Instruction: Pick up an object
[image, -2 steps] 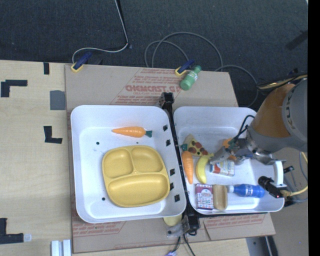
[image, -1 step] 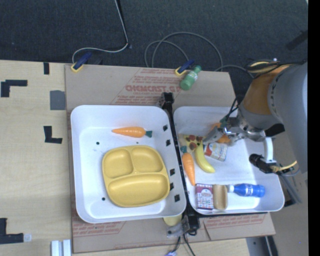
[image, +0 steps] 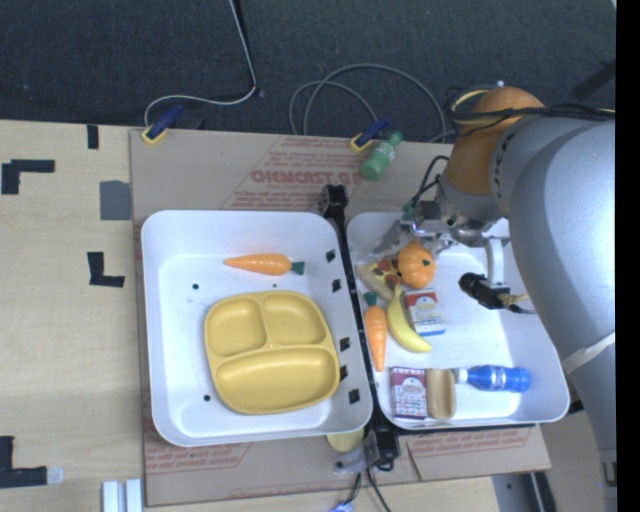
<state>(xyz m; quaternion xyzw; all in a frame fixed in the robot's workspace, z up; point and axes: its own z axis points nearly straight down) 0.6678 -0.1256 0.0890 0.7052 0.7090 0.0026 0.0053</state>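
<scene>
Gripper (image: 415, 238) low over the far-left corner of the right bin (image: 545, 395), just above an orange (image: 415, 266); whether its claw is apart or together cannot be told.

The orange sits near the right bin's far-left corner, touching a banana (image: 405, 325) that runs toward the middle. A carrot (image: 375, 337) lies along the left wall, a small carton (image: 427, 312) beside the banana. Near the front edge lie a red packet (image: 407, 392) and a blue bottle (image: 497, 378). The left bin (image: 165, 240) holds a yellow divided plate (image: 270, 350) and a second carrot (image: 262, 264) toward its far edge.
</scene>
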